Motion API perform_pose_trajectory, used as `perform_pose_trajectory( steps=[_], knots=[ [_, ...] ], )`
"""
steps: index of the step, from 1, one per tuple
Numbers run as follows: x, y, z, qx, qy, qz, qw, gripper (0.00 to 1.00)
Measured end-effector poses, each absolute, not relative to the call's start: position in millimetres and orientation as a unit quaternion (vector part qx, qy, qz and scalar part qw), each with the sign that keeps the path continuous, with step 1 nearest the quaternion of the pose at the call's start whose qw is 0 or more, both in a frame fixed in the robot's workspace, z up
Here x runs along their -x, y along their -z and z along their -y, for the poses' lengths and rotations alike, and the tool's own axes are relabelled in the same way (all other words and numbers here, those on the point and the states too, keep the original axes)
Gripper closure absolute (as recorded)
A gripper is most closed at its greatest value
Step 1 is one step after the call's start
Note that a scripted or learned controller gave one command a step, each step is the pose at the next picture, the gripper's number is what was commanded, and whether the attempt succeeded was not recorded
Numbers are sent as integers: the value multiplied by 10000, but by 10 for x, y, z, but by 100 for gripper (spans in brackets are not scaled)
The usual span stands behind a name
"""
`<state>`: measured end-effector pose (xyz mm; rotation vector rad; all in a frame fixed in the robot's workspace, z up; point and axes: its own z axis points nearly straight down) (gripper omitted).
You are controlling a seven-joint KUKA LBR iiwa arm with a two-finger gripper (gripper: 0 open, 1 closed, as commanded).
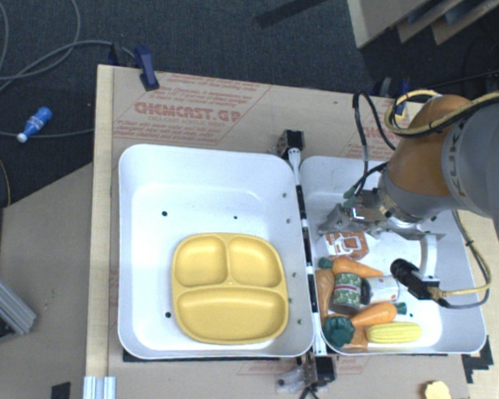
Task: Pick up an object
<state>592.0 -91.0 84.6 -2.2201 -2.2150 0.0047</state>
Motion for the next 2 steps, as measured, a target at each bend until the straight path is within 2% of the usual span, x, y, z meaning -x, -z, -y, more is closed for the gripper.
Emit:
perform_pose_trajectory(
  steps=[1, 2],
  knots=[
    [-5288, -863, 997, 7089, 34, 7053, -37, 0],
    [-5194, -867, 1371, 7078, 24, 7064, -46, 0]
  ],
)
